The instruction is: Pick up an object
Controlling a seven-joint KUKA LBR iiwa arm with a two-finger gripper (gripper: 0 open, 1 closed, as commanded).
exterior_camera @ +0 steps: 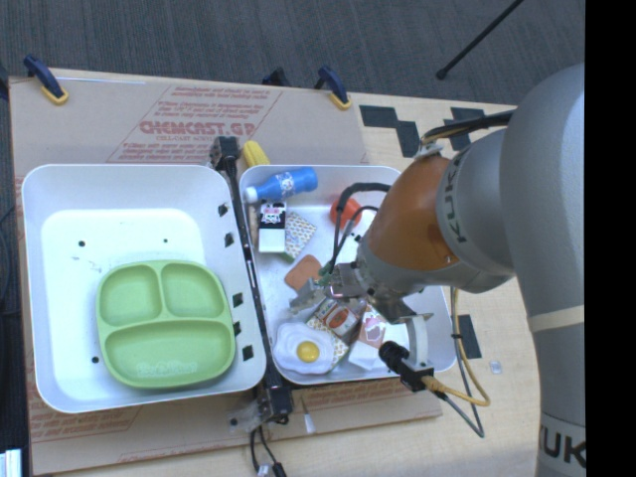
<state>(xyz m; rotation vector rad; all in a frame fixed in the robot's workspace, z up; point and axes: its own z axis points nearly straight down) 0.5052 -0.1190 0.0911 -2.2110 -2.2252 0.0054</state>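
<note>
The grey arm (517, 197) with its orange band reaches from the right over the right bin (260, 182), and its gripper (333, 288) hangs low among the clutter near a brown block (302, 270) and a printed packet (336, 318); whether it is clenched or released, I cannot tell. In that same bin lie a blue bottle (286, 183) at the far end, a small black-and-white carton (271, 216), and a toy fried egg (304, 349) at the near end. The left bin (60, 197) bears a green divided plate (164, 321).
</note>
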